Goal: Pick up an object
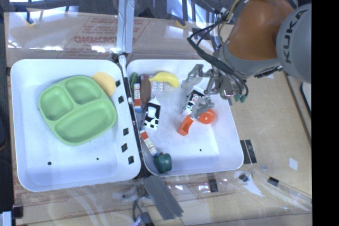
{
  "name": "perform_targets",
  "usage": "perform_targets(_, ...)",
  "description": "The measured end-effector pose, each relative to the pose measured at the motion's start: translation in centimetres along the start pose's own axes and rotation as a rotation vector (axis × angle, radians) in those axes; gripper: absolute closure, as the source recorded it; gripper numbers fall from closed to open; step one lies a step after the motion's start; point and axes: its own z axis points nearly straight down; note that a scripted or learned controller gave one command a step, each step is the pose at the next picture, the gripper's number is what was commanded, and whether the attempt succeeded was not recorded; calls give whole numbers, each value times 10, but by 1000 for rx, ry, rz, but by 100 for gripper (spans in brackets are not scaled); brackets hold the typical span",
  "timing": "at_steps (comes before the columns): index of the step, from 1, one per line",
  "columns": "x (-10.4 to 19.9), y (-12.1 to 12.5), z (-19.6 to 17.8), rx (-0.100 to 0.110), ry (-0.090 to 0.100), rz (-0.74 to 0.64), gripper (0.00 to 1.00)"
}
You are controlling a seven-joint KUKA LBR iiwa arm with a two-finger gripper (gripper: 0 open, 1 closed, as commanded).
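Note:
My gripper (195, 92) hangs over the middle of the right bin (225, 153), reaching in from the right. It is open, with its fingers (191, 77) spread apart. A small black-and-white object (193, 98) lies between them, not clamped. Just below it sit an orange round piece (207, 117) and an orange carrot-like piece (185, 126). A yellow banana (164, 79) lies to the gripper's left near the bin's back wall.
Along the right bin's left wall lie a brown stick (145, 91), a black-and-white spotted item (152, 116) and a dark green pepper (163, 162). The left bin (32, 166) holds a green divided plate (78, 108) and a yellow fruit (105, 82).

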Motion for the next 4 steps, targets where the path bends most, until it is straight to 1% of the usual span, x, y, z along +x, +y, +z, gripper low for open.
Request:
perform_targets(1,6,-40,109,-3,6,33,0)
perform_targets(2,0,-27,125,2,-11,143,0)
perform_targets(3,-4,-34,125,2,-15,176,0)
perform_targets(4,5,-38,125,1,-20,238,0)
